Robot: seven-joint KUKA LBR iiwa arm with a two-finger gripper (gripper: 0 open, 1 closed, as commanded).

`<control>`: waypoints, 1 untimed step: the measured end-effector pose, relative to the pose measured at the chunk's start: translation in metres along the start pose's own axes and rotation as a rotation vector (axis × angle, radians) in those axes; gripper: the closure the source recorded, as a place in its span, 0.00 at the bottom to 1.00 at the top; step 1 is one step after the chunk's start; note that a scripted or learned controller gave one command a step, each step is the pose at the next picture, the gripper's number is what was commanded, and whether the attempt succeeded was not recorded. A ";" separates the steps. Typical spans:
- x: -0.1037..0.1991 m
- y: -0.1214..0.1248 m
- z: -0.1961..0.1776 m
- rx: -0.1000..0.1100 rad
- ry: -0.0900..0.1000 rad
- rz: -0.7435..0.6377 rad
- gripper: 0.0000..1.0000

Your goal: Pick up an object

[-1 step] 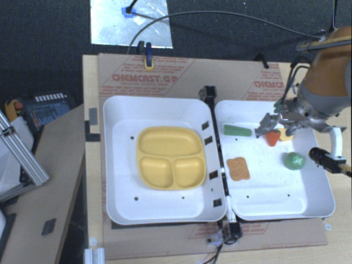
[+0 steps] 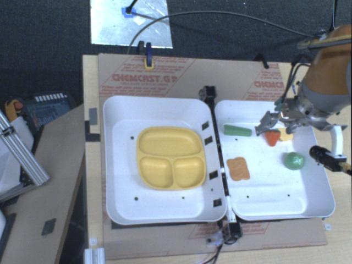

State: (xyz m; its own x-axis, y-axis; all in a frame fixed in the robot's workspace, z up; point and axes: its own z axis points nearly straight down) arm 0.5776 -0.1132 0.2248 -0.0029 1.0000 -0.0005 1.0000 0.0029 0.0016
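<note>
The right bin [image 2: 313, 202] holds several small items: a green oblong piece [image 2: 237, 130], a flat brown slab [image 2: 238, 169], a round green object [image 2: 294, 160], a red-orange object [image 2: 272, 139] and a small yellow piece [image 2: 286, 136]. My gripper [image 2: 279, 126] hangs at the bin's far right, just above the red-orange object and the yellow piece. Its fingers stand apart, one on either side, with nothing held between them. The arm's grey body hides part of the bin's back right corner.
The left bin [image 2: 118, 147] contains a yellow three-compartment tray [image 2: 170, 157]. A black divider [image 2: 215, 147] separates the two bins. A black fitting on the arm [image 2: 324, 157] juts out over the right bin's right rim. Cables run behind the bench.
</note>
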 end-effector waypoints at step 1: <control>-0.005 0.008 0.056 0.004 0.001 0.002 0.00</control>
State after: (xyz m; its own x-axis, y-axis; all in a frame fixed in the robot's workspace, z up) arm 0.5854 -0.1179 0.1683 -0.0007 1.0000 0.0001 1.0000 0.0007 -0.0028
